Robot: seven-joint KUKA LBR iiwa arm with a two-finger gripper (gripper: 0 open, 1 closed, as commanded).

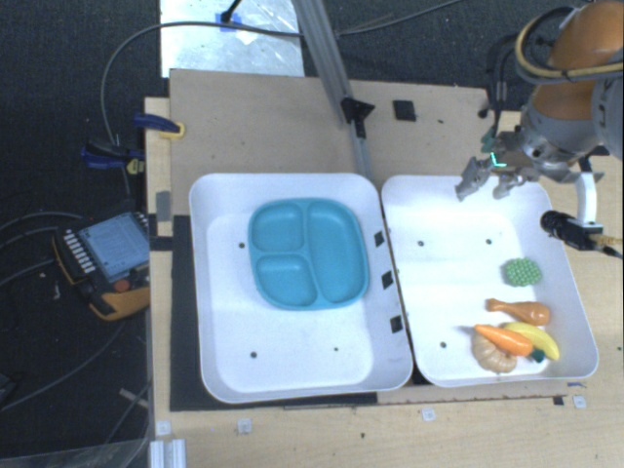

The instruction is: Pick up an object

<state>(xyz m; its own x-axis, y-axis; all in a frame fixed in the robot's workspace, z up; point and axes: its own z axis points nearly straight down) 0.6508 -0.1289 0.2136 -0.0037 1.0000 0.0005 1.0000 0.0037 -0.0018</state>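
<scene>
The toy foods lie bunched in the near right corner of the right bin [458, 291]: a green broccoli [522, 272] farthest back, a brown drumstick [521, 311] just nearer, then a yellow banana [535, 340], an orange carrot [503, 339] and a tan pastry [493, 358] touching one another against the near wall. The gripper [487, 182] hangs over the bin's far edge, well apart from them, fingers spread and holding nothing; the grey arm [575, 66] with its orange band rises at far right. The left bin [292, 354] holds a blue divided plate [308, 253] with three compartments. Both bins sit on a tan table [244, 115] over dark carpet [58, 47]. A handheld device [105, 261] with cables lies at left. No writing can be read.
</scene>
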